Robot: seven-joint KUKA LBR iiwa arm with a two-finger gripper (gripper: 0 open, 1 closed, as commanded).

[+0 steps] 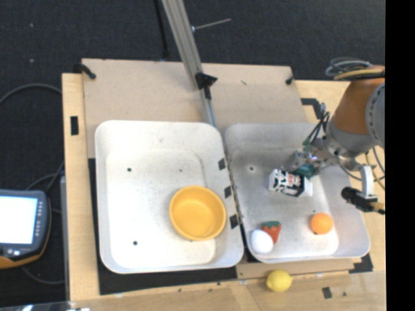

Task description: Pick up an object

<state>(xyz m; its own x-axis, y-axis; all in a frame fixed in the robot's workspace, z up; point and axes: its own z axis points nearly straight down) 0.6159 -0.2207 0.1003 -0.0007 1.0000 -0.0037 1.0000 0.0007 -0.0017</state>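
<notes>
My gripper (292,181) hangs low over the middle of the right bin (259,141), at the end of the grey arm with the orange band (356,105). Its white and black body sits just above the bin floor. In the same bin, nearer the front, lie an orange ball (321,223), a white egg-like ball (262,241) and a small red strawberry-like piece (274,230) touching the white ball. None of these is under the gripper.
A yellow bowl (198,212) stands in the left bin (130,167), close to the divide between bins. A yellow lemon (279,280) lies on the bench in front of the right bin. A metal pole (185,37) rises behind the bins.
</notes>
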